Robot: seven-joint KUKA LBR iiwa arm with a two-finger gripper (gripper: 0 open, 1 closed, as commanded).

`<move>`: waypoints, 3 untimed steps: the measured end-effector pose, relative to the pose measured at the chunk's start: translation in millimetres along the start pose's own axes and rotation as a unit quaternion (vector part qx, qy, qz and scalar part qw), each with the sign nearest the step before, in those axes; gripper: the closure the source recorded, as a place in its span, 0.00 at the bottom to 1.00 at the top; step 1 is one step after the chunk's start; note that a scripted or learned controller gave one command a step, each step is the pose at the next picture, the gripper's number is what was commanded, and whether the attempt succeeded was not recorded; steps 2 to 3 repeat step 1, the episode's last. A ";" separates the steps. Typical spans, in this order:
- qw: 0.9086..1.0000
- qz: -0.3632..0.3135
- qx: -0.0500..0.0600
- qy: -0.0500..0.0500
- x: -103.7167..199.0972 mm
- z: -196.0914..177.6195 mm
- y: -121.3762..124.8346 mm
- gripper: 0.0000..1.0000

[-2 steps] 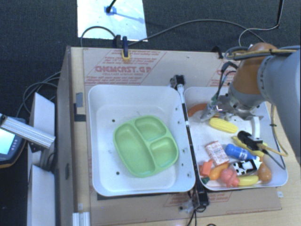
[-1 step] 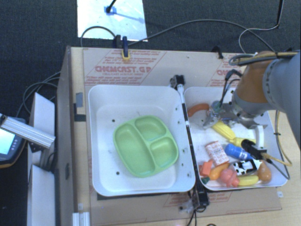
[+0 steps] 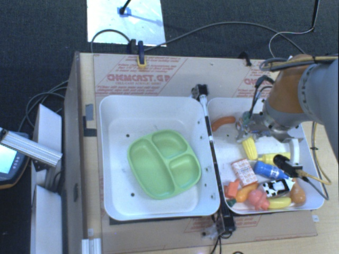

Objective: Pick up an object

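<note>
My gripper (image 3: 248, 129) hangs over the upper part of the right bin (image 3: 312, 187), reached in from the right on the grey arm with the orange band (image 3: 286, 91). Directly below it in the view lies a yellow corn cob (image 3: 249, 148), close to or touching the gripper's tip. An orange sausage (image 3: 223, 122) lies to the gripper's left. Lower in the bin are a red-and-white box (image 3: 243, 170), a blue bottle (image 3: 266, 169), a black-and-white cow (image 3: 276, 187), a banana (image 3: 279, 202), a pink toy (image 3: 258, 199) and an orange carrot (image 3: 238, 191).
The left bin (image 3: 114, 126) holds a green divided plate (image 3: 164, 163). A brown egg-like piece (image 3: 298, 194) lies at the right bin's lower right corner. Cables run across the bench behind the bins and along the arm.
</note>
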State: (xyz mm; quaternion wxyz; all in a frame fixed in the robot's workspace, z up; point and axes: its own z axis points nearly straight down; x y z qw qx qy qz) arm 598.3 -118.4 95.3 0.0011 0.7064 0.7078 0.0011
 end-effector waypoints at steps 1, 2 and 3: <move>1.000 -0.002 -0.002 0.000 65.1 -91.1 27.6 1.00; 1.000 -0.002 -0.002 0.000 65.1 -91.1 27.6 1.00; 1.000 -0.002 -0.002 0.000 65.1 -91.1 27.6 1.00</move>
